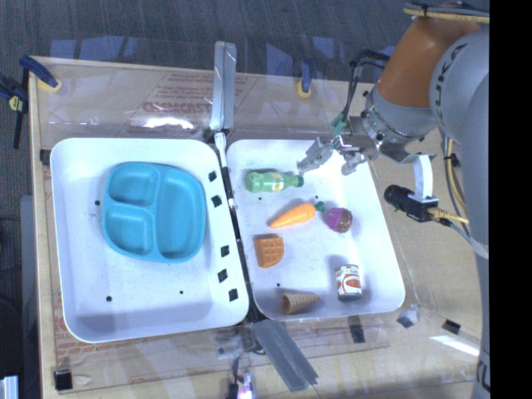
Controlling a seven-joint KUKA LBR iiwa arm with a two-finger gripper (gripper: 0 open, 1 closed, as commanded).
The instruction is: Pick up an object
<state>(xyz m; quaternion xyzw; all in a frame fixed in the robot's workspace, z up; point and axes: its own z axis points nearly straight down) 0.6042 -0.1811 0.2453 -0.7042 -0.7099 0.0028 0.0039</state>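
My gripper point(332, 158) hangs open and empty; green bottle point(271, 181) (light, slick plastic) wants gripping across its middle

The arm point(453, 65) is smooth grey with a broad orange band point(416, 61) above the wrist, thin dark cables beside it, and pale metal jaws at its tip.

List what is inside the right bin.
The right bin holds a green bottle, carrot, purple ball, waffle, can and cone. The gripper covers part of its far floor.
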